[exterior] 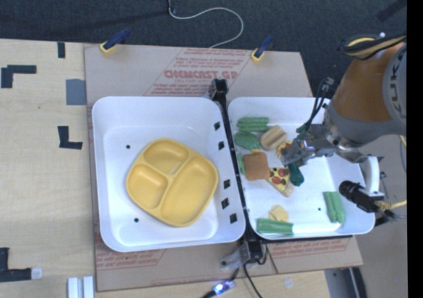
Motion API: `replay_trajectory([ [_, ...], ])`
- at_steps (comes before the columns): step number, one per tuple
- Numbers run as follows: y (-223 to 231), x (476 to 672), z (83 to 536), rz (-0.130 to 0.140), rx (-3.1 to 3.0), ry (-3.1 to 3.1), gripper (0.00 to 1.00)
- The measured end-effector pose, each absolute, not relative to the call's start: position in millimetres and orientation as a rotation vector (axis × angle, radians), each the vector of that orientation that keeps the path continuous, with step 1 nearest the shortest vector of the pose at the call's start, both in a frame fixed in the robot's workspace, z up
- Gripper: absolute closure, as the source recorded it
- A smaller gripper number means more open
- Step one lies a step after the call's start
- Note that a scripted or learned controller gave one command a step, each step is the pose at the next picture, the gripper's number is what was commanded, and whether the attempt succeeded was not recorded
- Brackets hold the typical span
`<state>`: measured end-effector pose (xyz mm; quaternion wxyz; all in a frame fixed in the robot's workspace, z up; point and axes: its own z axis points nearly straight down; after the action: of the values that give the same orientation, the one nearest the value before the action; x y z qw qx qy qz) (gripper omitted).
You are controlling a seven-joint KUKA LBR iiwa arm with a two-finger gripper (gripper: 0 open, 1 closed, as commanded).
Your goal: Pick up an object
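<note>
— Gripper (291, 155) state? Any writing?
— Couldn't tell. It hung low in the right bin (353, 224), over the pizza slice (281, 180). Red print on the cardboard (198, 75), blurred: "CHEMGEAR…", unsure.

Toy pizza slice (281, 180), flat in right bin, beside brown toast (256, 165)

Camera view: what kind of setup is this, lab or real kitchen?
Likely a lab test bench, not a kitchen. Two white bins are clamped on a cardboard sheet, the food pieces look like toys, and a cable trails over dark carpet behind the robot arm.
</note>
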<state>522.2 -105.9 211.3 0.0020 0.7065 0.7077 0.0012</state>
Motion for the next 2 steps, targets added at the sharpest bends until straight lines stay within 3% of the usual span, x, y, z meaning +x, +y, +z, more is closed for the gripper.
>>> replay_trajectory([
  [1,-105,522.5,225,0.000,2.220,2.223,1.00],
  [2,-60,545.1,233,0.001,2.215,2.230,1.00],
])
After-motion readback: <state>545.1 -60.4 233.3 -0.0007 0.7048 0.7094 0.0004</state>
